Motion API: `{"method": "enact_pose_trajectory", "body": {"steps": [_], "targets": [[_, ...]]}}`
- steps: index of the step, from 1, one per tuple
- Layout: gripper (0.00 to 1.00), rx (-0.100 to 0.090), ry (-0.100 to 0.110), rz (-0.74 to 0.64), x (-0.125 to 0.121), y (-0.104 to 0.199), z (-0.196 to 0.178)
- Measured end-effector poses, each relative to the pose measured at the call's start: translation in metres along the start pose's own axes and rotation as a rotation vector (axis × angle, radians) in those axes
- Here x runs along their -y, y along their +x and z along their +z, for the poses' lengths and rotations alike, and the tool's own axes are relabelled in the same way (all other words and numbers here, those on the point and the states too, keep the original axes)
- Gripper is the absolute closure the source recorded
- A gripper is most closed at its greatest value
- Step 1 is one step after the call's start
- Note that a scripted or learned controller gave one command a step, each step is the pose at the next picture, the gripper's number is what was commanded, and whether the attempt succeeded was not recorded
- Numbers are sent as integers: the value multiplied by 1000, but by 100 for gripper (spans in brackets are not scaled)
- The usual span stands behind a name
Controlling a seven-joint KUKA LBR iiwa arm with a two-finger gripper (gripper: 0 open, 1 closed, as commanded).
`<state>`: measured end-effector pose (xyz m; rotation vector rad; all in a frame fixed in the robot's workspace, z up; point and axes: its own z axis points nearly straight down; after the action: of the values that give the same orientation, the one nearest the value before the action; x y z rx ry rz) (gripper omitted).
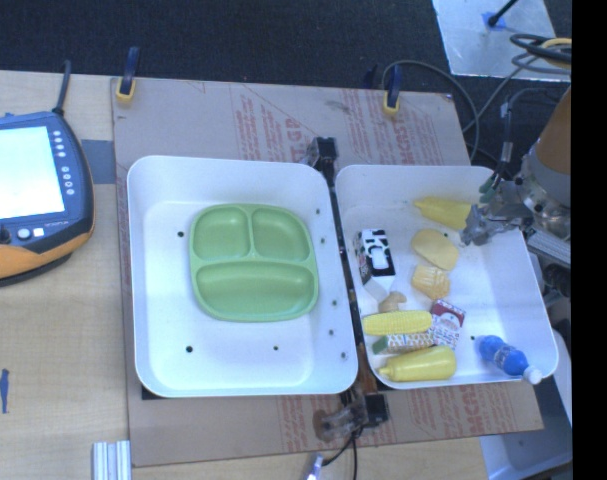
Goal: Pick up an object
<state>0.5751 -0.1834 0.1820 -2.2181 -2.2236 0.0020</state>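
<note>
My claw (480,226) hangs over the right bin (523,278), up at its two o'clock corner, and whether it is spread or pressed together I cannot tell. Just beside it, toward nine o'clock, lies a long yellow piece (441,210); touching or apart, I can't make out. Nothing shows pinched in my grip.

The right bin is crowded. Below the long yellow piece sits a pale yellow lump (434,249), and under that a ridged yellow chunk (430,282). At the bin's nine o'clock edge lies a black-and-white packet (375,254). Down toward six o'clock lie a corn cob (397,322), a small red-and-white carton (446,320) and a yellow banana-like piece (418,365). At five o'clock rests a blue bottle (504,356).

The left bin (158,268) holds a green divided plate (253,262), flat in the middle, three compartments.

On the surface at nine o'clock lies a control pendant (28,193).
</note>
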Motion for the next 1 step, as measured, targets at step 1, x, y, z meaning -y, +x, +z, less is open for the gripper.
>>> {"method": "enact_pose_trajectory", "body": {"steps": [1], "targets": [[0,-1,2,0,1,0,1]]}}
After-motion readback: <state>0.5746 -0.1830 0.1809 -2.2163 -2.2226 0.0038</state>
